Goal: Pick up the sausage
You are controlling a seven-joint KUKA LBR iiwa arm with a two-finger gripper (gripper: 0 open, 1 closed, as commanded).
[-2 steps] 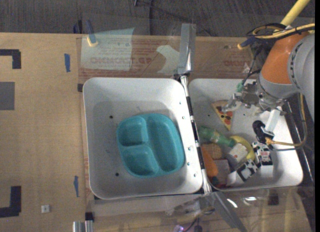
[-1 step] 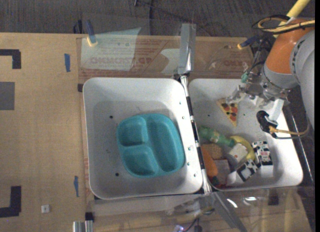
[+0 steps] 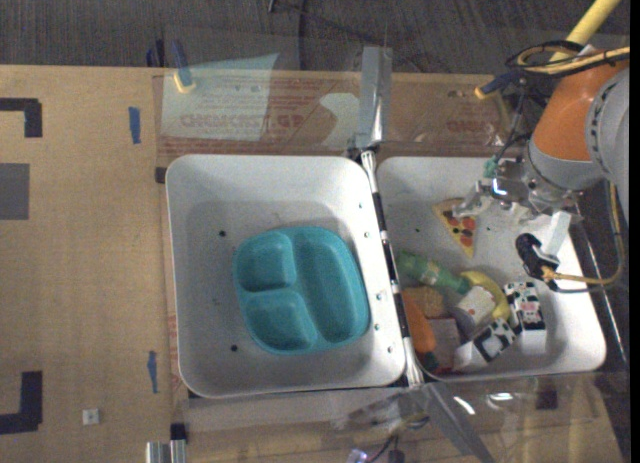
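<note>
Gripper (image 3: 497,191) hovers by the pizza slice (image 3: 459,225); can't tell its grip state. I'd swing toward the orange sausage (image 3: 422,333) and drop straight down.

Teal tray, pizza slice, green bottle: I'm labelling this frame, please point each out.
teal tray (image 3: 300,289), camera view, centre divider.
pizza slice (image 3: 460,225), camera view, middle of the topping.
green bottle (image 3: 432,272), camera view, mid-body.
</note>
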